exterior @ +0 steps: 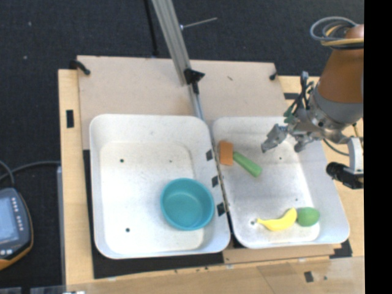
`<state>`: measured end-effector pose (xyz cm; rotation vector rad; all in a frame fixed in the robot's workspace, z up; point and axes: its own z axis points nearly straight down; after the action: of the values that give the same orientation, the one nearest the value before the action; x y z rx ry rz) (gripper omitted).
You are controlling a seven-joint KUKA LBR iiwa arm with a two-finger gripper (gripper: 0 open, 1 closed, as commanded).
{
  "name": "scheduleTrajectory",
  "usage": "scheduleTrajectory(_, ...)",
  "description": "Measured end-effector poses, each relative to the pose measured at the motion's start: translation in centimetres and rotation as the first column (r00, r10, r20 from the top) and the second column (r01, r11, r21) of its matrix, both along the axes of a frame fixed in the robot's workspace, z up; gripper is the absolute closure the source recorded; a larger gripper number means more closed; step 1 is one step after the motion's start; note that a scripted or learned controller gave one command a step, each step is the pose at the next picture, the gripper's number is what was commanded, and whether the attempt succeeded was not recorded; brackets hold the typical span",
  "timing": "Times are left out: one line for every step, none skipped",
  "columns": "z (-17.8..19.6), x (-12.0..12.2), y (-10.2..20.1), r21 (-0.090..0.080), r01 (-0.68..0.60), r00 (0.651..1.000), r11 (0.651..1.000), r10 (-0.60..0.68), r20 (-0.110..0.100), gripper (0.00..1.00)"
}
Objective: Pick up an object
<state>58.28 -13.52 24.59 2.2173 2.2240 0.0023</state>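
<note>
From my remote station I look down at a slant on a tan bench (pixel 135 84) carrying two shallow white bins side by side. I can read no brand, label or writing on anything here; a small handheld unit with a screen (pixel 11 222) sits at the far left edge, but its display is too small to make out. The left bin (pixel 110 139) contains one thing, a round teal bowl (pixel 187 203), upright and open, near the bin's lower right corner. The right bin (pixel 318 182) contains the loose items I could pick: a green cylinder (pixel 247 164) lying tilted in the upper left part, with an orange block (pixel 226 153) touching its upper end right beside the divider between the bins; and, well apart from those, a yellow banana (pixel 277 221) near the bottom edge with a green lime-like fruit (pixel 307 216) touching its right tip. The arm (pixel 340 78) comes in from the right, its orange band above the grey wrist. The gripper (pixel 286 138) hovers over the upper part of the right bin, to the right of the green cylinder and clear of it. Its two fingers stand apart with nothing between them. A slanted metal rail (pixel 174 38) crosses above the bins.
</note>
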Motion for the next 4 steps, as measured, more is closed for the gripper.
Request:
scheduleTrajectory(0.0, 0.0, 0.0, 0.0, 0.001, 1.0, 1.0, -0.001, 0.0, 0.0)
scheduleTrajectory(-5.7, -1.0, -0.5, -0.002, 0.004, 1.0, 1.0, -0.004, -0.006, 0.0)
scheduleTrajectory(-11.9, -0.9, -0.9, -0.002, 0.005, 1.0, 1.0, -0.005, -0.007, 0.0)
scheduleTrajectory(-14.6, -0.9, -1.1, -0.002, 0.005, 1.0, 1.0, -0.006, -0.004, 0.0)
